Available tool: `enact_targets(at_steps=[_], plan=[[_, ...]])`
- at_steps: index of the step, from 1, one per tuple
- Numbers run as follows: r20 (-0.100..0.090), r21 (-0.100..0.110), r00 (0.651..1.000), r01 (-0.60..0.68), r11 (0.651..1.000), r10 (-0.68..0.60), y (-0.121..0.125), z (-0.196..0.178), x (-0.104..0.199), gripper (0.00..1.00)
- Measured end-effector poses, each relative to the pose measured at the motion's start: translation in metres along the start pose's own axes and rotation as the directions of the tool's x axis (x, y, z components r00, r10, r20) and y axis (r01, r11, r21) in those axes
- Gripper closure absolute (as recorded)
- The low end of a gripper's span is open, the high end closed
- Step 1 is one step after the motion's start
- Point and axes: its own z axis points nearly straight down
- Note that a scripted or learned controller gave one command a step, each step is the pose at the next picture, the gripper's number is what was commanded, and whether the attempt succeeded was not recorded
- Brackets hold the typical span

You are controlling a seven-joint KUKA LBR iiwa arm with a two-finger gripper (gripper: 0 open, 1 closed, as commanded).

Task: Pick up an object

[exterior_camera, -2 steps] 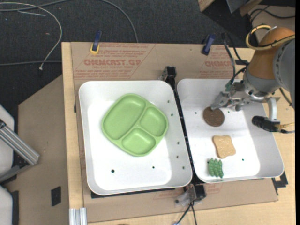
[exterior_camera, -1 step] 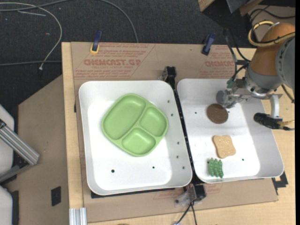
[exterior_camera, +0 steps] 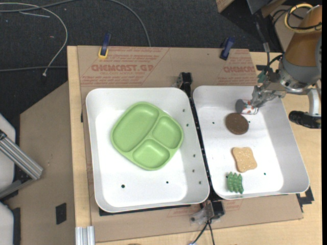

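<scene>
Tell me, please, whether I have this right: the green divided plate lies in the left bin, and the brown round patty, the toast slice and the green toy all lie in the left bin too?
Not quite. The camera view shows the green divided plate in the left bin, but the brown round patty, the toast slice and the green toy lie in the right bin.

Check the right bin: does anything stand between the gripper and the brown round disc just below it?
Nothing visible does. The gripper hovers just above and right of the brown disc; the toast slice and green toy lie farther down the right bin.
</scene>
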Motion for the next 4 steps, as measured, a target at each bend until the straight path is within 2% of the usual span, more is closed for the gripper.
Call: enact_targets(at_steps=[2, 3, 4], plan=[[-0.001, 0.002, 1.000, -0.001, 1.000, 0.001, 0.003, -0.086, -0.001, 1.00], [-0.005, 0.010, 1.000, 0.003, 1.000, -0.003, -0.017, -0.094, 0.048, 1.00], [-0.006, 0.012, 1.000, 0.004, 1.000, -0.004, -0.032, -0.083, 0.106, 1.00]])
